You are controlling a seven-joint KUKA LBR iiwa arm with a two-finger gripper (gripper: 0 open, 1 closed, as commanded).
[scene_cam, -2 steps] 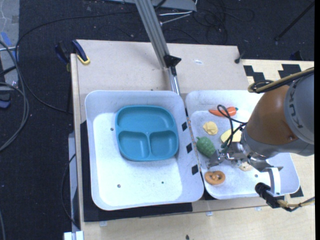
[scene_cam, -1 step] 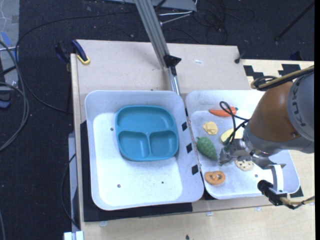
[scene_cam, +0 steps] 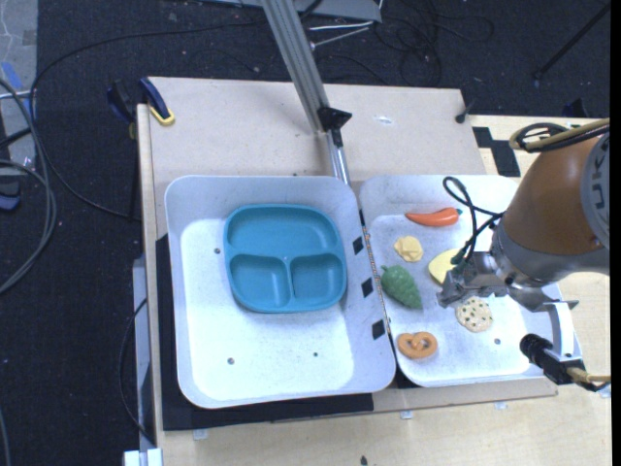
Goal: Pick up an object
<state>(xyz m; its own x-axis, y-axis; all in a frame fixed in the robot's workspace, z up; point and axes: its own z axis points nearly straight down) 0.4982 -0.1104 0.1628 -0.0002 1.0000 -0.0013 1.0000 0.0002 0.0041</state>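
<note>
The gripper (scene_cam: 459, 289) hangs low over the right bin (scene_cam: 505, 357), its finger state impossible to tell, just beside a speckled cookie (scene_cam: 474, 314) near the bin's middle, with a green toy (scene_cam: 401, 285) toward the left edge.

The arm (scene_cam: 558, 212) runs off the picture's right edge, so its upper links are cut away. Its bulk covers the far right part of the right bin (scene_cam: 388, 197). Just left of the arm, the pincer (scene_cam: 458, 289) hangs over a yellow piece (scene_cam: 443, 264) and hides most of it; what that piece is cannot be told. The pincer's tips are too dark and small to read.
</note>
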